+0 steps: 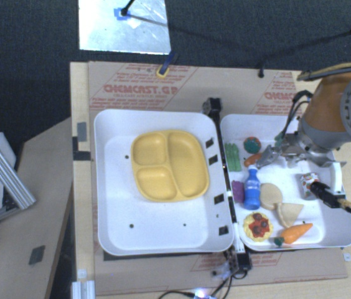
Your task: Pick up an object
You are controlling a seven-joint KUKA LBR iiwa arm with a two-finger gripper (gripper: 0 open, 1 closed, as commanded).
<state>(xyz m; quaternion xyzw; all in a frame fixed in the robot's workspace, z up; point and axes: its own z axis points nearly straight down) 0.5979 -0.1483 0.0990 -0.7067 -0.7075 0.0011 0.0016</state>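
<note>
My gripper [275, 153] hangs over the right bin [343, 229], by a small carrot [254, 159]; its opening I cannot tell. The carrot looks light, hard, slick (plastic, probably), so grasp mid-body.

I'm working in a robotics lab: the surface [182, 83] is a protective-film-covered sheet printed "CHEMCAST GP", carrying two white bins [110, 136]. Left of it stands aluminium framing [1, 173]; behind it, dark carpet [26, 36] with cables and a taped reflective panel [124, 17].
</note>
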